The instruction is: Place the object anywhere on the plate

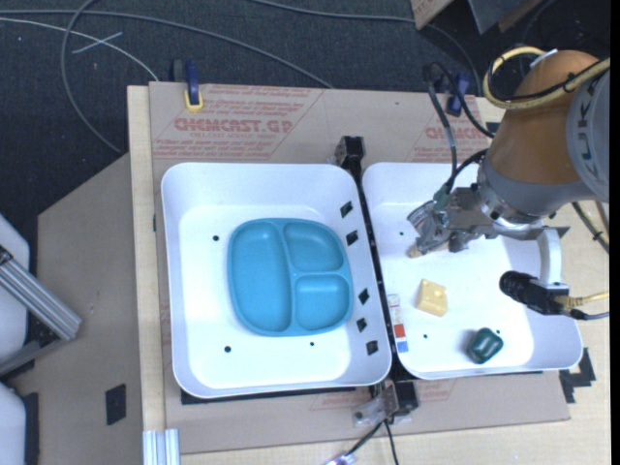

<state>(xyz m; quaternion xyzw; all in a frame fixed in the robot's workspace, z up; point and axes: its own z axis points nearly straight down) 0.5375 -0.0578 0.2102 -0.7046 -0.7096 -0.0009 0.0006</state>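
A blue divided plate (289,276) lies in the middle of the left bin (194,201). In the right bin (504,269) a pale yellow block (432,297) rests near the centre, and a small dark green object (484,344) sits near the front edge. My gripper (430,231) hovers over the right bin's upper left part, above and slightly behind the yellow block, apart from it. Nothing shows between its fingers.
A black divider with clips (360,250) separates the two bins. A black cylindrical part (528,292) of the arm hangs over the right bin's right side. Cables (455,105) run behind the bins on the cardboard-covered bench (242,124).
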